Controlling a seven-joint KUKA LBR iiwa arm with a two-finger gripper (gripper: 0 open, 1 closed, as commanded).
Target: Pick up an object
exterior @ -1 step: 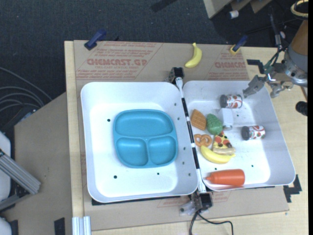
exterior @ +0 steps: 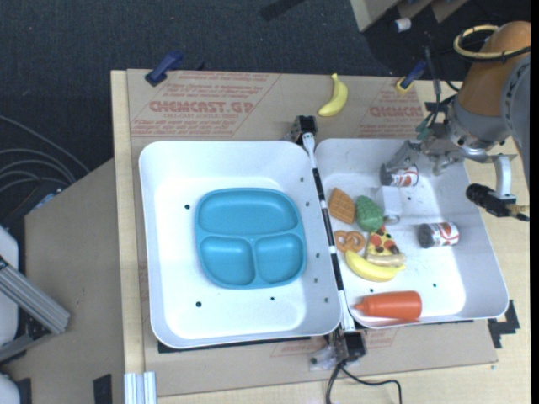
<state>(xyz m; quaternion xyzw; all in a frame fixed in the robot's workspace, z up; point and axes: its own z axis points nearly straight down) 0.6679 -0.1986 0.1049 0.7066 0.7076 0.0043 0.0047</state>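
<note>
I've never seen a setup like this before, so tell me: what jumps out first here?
A big blue tray with three compartments sits in the middle of the left bin. The right bin holds a cluster of toy food: a banana, a pizza slice, a red bottle. The grey arm reaches into that bin's far end, and another banana lies beyond the bins.

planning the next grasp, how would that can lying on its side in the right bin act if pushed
The can lies on its side, so a push would probably roll it across the right bin. Its smooth round body may slip between fingers.
</note>
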